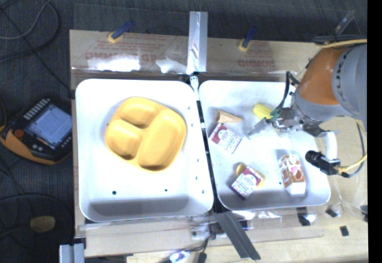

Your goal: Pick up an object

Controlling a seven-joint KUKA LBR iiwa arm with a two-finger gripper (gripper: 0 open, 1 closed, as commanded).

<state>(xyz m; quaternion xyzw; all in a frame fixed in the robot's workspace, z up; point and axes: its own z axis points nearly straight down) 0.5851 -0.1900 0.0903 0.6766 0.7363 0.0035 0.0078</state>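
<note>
The left bin (86,154) holds one large yellow moulded tray (145,132) with three rounded lobes, lying near its middle. The right bin (227,193) holds several small things. Taking the red-and-white packet (226,138) near the divider as the landmark: a tan cone (228,117) lies just above it, a yellow object (263,111) sits up and to its right, a small carton with a yellow end (246,180) lies below it, and a red-and-white carton (292,173) lies down and well to its right. The gripper (261,126) reaches in to the packet's right, just below the yellow object. Whether the claw is spread or clenched cannot be told, and nothing visibly sits in it.
</note>
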